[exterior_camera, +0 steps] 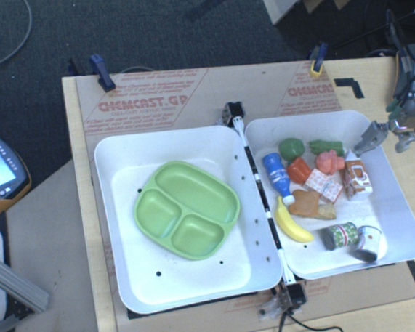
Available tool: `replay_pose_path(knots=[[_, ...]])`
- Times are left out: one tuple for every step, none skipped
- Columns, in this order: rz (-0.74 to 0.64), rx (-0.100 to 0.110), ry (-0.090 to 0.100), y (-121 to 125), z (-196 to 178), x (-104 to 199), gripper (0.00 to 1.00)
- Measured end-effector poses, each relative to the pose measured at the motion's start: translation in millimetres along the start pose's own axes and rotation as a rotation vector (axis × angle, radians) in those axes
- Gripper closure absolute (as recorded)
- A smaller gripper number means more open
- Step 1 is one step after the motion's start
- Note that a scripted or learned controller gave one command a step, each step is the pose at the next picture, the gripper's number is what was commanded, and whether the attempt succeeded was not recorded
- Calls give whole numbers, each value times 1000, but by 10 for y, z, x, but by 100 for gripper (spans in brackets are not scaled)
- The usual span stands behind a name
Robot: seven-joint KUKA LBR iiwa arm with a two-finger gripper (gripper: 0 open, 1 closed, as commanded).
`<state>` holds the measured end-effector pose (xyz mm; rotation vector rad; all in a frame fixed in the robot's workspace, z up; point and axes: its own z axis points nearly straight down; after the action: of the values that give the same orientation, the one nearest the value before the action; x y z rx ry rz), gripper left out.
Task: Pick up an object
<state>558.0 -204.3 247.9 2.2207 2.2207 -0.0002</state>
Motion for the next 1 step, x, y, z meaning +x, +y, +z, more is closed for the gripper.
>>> replay_pose_path(knots=[[-3, 4, 2, 445, 925, -115, 0]])
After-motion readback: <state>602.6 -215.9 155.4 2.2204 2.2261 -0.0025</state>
